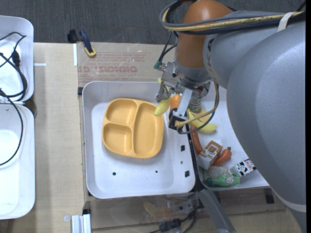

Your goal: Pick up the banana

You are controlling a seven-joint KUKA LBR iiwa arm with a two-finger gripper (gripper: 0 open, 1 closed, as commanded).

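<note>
Arm: your grey arm with the orange band fills the right of the frame and reaches down to centre, right over the divider between the two white bins.

Gripper: the gripper [176,111] sits just right of centre, low over that divider. You can't tell from here whether the fingers are spread or closed; the black finger parts and cables crowd together.

Banana: the banana [202,124] lies in the right bin [221,106], just right of the gripper, yellow and curved, partly behind the finger hardware. It looks to be touching the gripper, but you can't confirm it sits between the fingers.

Yellow piece: a small yellow object [162,108] hangs at the gripper's left, over the rim of the orange divided plate [132,128] in the left bin [131,178]. Whether it is part of the banana or another toy, unclear.

Clutter: a carrot [175,101] sits by the wrist, and lower right you have a red chilli [222,156], a small carton [210,151], a green item [222,180] and a cow-print box [246,166].

Risk one: the grip may be only at the banana's end, so a lift could let it swing and drop.

Risk two: closing here could catch the carrot or the bin wall instead.

Risk three: cables near the fingers could snag.
</note>
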